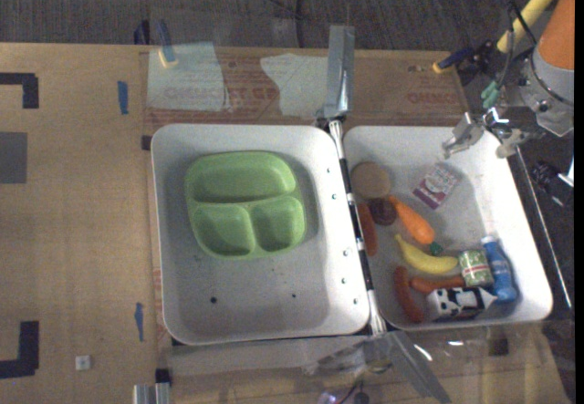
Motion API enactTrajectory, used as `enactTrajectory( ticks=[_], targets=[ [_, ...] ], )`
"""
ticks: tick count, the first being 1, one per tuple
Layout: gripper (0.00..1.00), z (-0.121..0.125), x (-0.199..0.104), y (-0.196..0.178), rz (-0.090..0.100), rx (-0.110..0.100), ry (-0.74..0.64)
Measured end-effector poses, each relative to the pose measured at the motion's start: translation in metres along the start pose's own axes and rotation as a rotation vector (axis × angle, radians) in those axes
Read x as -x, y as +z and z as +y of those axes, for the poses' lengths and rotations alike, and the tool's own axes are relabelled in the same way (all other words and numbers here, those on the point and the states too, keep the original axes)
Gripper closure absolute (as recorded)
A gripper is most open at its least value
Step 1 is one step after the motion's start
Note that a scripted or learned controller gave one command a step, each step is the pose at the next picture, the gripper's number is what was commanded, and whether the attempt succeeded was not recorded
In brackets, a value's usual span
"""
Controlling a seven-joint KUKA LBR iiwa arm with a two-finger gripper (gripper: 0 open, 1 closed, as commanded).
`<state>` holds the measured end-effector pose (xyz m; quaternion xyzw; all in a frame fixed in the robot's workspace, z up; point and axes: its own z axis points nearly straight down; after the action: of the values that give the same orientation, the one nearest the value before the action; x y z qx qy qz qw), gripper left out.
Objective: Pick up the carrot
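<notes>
Carrot (415, 223) waits in my right bin (529, 238).
My gripper (482, 141) hovers far-right, fingers seemingly spread, empty, ready to descend.

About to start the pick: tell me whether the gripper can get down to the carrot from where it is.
Probably yes. The gripper, fingers open, hangs above the right bin's far edge, and the carrot lies uncovered, though the banana crowds it.

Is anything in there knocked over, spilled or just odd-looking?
Nothing spilled or broken. The toys lie jumbled in the right bin, the carrot slanted among them, while the green tray sits alone in the left bin, slightly askew.
</notes>
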<state>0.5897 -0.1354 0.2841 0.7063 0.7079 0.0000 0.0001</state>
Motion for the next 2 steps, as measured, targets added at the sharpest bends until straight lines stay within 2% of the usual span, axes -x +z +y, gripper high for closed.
enactTrajectory(
  ticks=[1,2],
  targets=[
    [0.0,-0.07,0.012,0.133,0.001,0.0,-0.02],
    [0.0,-0.078,-0.043,0.197,-0.001,0.006,-0.095]
  ],
)
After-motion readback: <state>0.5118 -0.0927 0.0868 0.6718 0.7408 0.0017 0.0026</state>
